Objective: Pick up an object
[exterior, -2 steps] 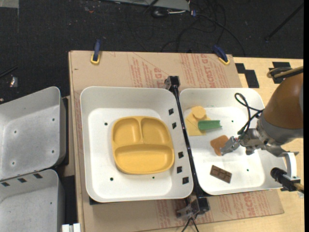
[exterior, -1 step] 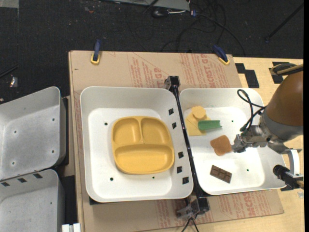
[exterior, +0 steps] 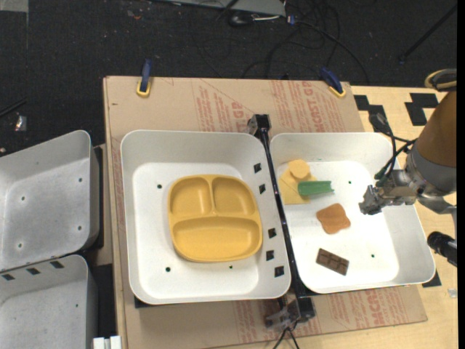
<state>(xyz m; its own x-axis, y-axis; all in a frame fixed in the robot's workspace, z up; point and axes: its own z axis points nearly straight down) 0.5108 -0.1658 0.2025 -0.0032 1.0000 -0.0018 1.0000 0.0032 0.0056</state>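
In the right bin [exterior: 407,264] lie a yellow cheese-like piece [exterior: 294,180], a green block [exterior: 315,188] leaning on it, an orange-brown toast-shaped piece [exterior: 333,218] and a dark brown chocolate bar [exterior: 333,262]. My gripper [exterior: 369,201] hangs low over the right side of that bin, just right of the orange-brown piece and apart from it. Nothing shows between its fingers.
The left bin [exterior: 145,267] holds a yellow divided plate [exterior: 215,218]. A black divider with clips [exterior: 272,209] runs between the bins. Spare white bins [exterior: 43,195] lie to the far left. The grey and orange arm [exterior: 439,151] enters from the right.
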